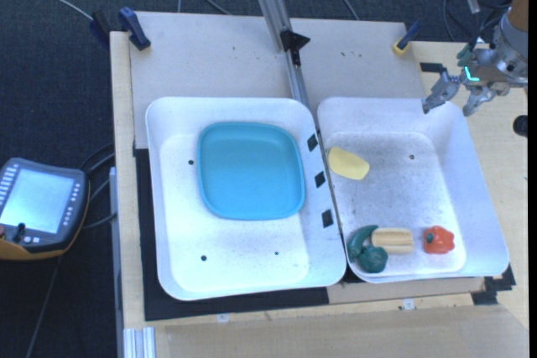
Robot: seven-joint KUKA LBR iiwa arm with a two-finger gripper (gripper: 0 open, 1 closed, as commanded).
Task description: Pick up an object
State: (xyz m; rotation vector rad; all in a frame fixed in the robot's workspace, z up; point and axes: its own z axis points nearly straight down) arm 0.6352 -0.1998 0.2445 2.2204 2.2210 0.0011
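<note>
My gripper [454, 97] hangs open above the back right corner of the right bin [470, 172], with nothing between its fingers. A yellow piece [348, 163] lies by that bin's left wall. Along the front wall rest a green pepper [367, 248], a tan block [393, 241] and a red tomato-like toy [437, 240]. All of them lie well forward and left of the gripper.
A blue square plate [251, 170] sits in the left bin [176, 264]. A metal post [270, 0] rises between the bins at the back. Clamps [134, 28] hold the board's far corners. A pendant [38, 204] lies off the bench at left.
</note>
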